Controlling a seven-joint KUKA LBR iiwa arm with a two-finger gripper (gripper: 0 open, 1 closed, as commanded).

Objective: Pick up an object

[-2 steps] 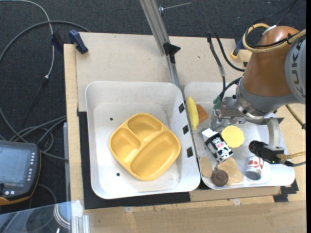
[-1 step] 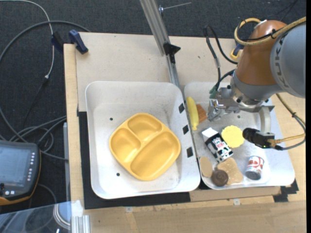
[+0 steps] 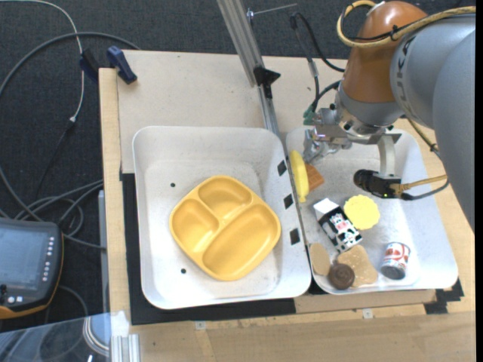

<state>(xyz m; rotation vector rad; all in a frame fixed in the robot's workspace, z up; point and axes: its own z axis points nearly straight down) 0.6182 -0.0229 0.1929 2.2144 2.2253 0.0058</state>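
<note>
Several small items crowd my right white bin [image 3: 445, 240]; fingers' state I cannot tell; I should descend squarely over the yellow banana [image 3: 299, 176].

Grey arm [image 3: 445, 59], orange wrist band, yellow and black cables, metal tool [image 3: 321, 138]

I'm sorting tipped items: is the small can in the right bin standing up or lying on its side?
Lying on its side. The can shows its long red-and-white side, with one round end facing the bin corner.
</note>
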